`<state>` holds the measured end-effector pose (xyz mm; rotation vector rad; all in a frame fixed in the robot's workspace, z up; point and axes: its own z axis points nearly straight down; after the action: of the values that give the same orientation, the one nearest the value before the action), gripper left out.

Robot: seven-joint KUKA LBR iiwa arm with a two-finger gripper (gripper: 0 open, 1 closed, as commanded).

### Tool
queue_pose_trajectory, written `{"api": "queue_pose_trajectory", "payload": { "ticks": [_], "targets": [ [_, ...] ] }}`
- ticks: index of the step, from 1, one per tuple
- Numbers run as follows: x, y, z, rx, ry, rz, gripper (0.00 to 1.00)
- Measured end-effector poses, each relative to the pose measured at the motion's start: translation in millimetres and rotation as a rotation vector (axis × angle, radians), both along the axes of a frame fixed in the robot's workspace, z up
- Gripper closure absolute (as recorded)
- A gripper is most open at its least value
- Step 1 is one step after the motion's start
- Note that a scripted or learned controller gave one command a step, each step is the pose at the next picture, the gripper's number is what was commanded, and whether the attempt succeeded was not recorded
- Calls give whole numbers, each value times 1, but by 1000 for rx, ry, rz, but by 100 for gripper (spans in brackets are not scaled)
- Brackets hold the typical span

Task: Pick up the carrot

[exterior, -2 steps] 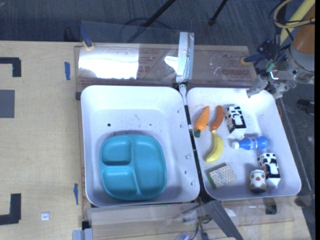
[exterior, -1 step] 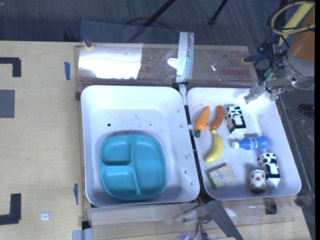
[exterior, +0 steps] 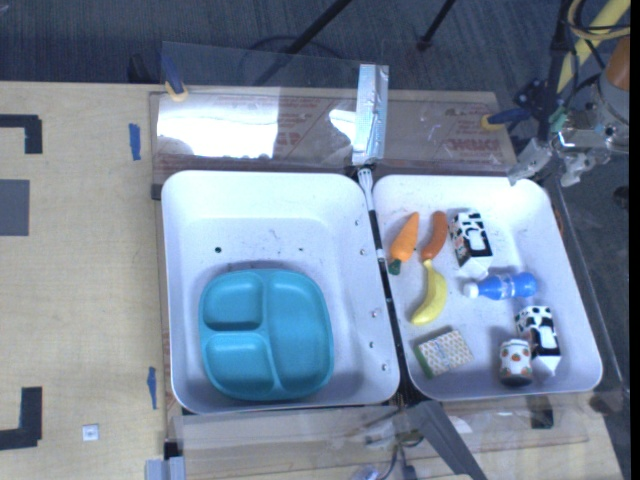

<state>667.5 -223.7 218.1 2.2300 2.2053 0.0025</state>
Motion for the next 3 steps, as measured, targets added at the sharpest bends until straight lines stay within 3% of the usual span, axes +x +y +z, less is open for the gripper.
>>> {"api": "queue_pose_trajectory", "payload": {
  "ticks": [1,2,3],
  "targets": [
    [0,10,-49,3,5,117,0],
    [-44,101,-63,3,5,129,0],
    [-87,107,-75,3,6,311,0]
  ]
}}
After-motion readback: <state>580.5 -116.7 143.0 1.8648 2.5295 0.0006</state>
